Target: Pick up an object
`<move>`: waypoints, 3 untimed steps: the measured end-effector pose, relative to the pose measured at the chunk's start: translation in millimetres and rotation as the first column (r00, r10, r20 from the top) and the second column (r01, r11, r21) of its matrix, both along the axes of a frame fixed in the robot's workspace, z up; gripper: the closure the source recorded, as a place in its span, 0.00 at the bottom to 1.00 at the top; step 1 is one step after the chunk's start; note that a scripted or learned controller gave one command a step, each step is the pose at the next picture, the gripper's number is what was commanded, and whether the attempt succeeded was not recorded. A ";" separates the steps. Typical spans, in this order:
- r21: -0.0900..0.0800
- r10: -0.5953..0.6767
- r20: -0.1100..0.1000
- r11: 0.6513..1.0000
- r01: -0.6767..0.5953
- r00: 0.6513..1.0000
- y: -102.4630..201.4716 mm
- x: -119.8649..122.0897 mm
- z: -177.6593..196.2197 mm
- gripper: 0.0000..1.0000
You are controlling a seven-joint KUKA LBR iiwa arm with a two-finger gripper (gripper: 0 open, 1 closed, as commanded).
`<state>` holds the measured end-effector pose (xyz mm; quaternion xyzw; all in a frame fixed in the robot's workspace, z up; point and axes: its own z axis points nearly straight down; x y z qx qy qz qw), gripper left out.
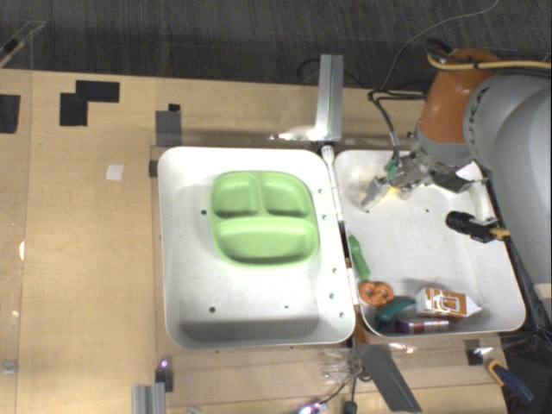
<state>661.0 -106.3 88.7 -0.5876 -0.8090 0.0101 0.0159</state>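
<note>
Claw (379, 188) low over right bin's (431, 231) far corner.

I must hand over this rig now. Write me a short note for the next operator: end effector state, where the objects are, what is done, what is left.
End effector: low over the far part of the right bin; a grasp cannot be judged from here.
Objects: green divided tray in the left bin. Along the right bin's near edge lie an orange round item, a small carton and a dark marker.
Done: no pick confirmed.
Left: grasp one object and lift it.
</note>
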 end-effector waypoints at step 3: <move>-0.002 -0.193 0.035 0.981 0.194 0.980 19.1 -100.7 27.9 0.00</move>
